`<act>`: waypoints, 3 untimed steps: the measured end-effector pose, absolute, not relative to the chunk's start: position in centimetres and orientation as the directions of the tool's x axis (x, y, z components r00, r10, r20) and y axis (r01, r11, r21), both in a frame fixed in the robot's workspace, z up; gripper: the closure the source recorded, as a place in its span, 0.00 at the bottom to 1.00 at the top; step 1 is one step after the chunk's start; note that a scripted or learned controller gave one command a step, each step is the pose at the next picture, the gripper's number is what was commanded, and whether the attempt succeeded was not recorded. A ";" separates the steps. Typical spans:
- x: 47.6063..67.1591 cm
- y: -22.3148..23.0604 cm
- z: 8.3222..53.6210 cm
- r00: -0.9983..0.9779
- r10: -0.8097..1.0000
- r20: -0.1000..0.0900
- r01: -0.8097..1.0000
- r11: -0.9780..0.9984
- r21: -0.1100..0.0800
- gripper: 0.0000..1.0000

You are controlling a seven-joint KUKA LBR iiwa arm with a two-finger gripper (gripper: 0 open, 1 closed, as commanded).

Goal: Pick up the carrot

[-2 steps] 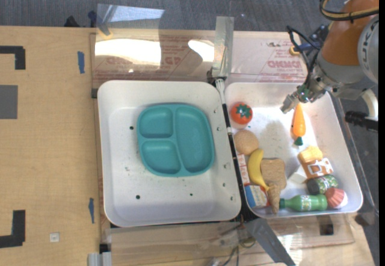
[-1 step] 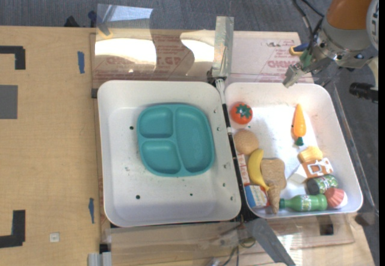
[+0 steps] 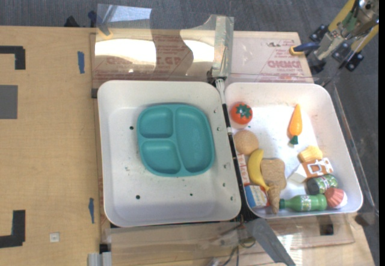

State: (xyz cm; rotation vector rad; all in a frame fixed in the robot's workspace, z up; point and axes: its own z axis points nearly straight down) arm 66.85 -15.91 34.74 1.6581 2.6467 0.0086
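Both white bins are sitting with their near rims closest to the lens, the left bin (image 3: pixel 114 156) bearing a teal divided tray (image 3: pixel 180 138) and the right bin (image 3: pixel 340 132) holding the clutter I am working over. Inside that right bin, a banana (image 3: pixel 257 168) is lying at about 7 o'clock from its middle, a green bottle (image 3: pixel 304 203) is resting along the near wall at 6 o'clock, and a red tomato (image 3: pixel 241 113) is sitting at 10 o'clock. The carrot (image 3: pixel 295 121) is lying at about 1 o'clock from the bin's middle, on bare white floor, with its orange point aiming toward 12 and its green stub toward 6. A small yellow block (image 3: pixel 310 153) is lying near it at 5 o'clock, apart from it; nothing is touching the carrot. My gripper (image 3: pixel 337 42) is hanging outside the bin, past the far right corner, at roughly 1 o'clock from the carrot and well apart from it; I cannot tell whether it is wide or narrow, and I am seeing nothing in it. As I judge it, I am at the reaching stage. To do this well I should be coming in toward 7 o'clock, centring over the thick middle of the carrot, closing across its narrow width along the 9-to-3 line, and descending straight so I am not nudging the yellow block or the far wall.
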 end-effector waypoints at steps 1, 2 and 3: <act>58.5 -20.0 31.6 -0.488 0.873 -0.004 0.873 0.488 0.001 1.00; 58.7 -19.7 32.8 -0.493 0.870 -0.009 0.870 0.493 0.006 1.00; 58.8 -19.7 33.9 -0.495 0.869 -0.015 0.869 0.495 0.010 1.00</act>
